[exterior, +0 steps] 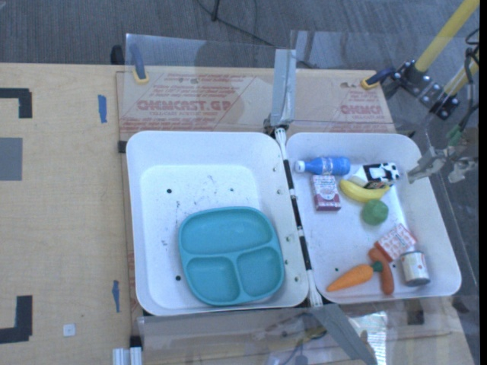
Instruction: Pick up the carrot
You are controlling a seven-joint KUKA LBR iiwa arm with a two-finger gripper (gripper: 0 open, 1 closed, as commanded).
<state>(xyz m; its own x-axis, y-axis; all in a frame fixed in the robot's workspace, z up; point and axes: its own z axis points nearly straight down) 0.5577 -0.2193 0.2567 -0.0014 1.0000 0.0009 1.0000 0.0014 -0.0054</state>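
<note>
Teal tray [228, 253] in left bin [144, 204]; right bin (crowded): bottle [323, 165], banana [363, 192], possibly can [414, 268].

Carrot [351, 277] is seen lying flat at right bin [434, 204] front, tip toward divider. Banana [364, 191], blue bottle [323, 165], green ball [374, 213], tin can [414, 268] are scattered there. Teal plate [230, 254] is seated in left bin [152, 196].
</note>
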